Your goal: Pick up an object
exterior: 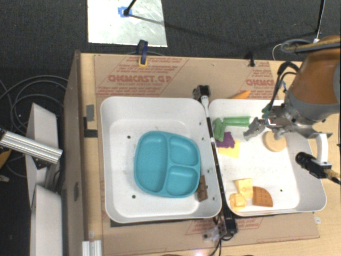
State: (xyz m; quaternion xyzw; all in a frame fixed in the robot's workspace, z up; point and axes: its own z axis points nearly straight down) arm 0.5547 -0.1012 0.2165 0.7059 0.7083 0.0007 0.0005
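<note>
Hovering the gripper (256, 128) upper right, finger state unclear; we're aiming squarely over the green block (232, 122) before descending.

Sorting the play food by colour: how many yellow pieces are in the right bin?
3: a flat slice by the purple piece, and two chunks at the near edge. The arm may hide more.

I see the divided plate (168, 165) in the left bin (114, 143); the food pieces (250, 192) lie in the right bin (311, 196).
</note>
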